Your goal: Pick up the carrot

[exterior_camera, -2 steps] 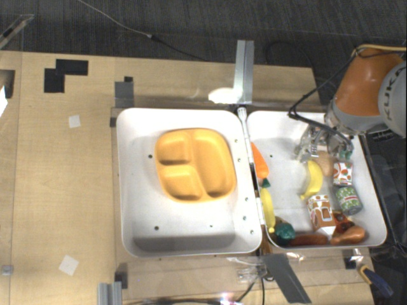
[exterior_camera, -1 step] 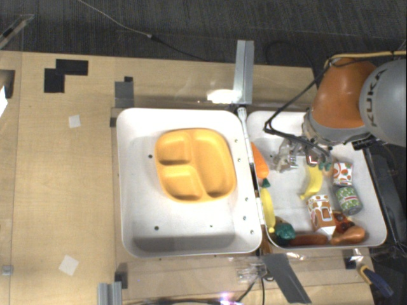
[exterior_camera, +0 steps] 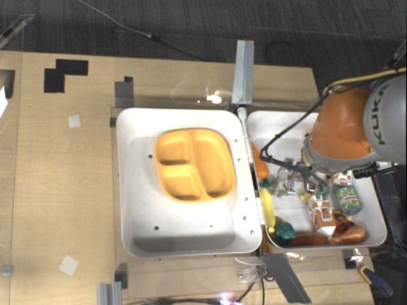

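While the arm hangs over the right bin, the carrot lies along its left wall, left of the gripper; finger state: cannot tell.

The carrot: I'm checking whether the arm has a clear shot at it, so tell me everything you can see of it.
The carrot is an orange, smooth-looking toy piece lying in the right bin, against its left wall. It stretches along that wall, pointing toward the yellow banana just below it. Its right side lies under the black cable and the gripper hardware. Whether anything grips it cannot be told.
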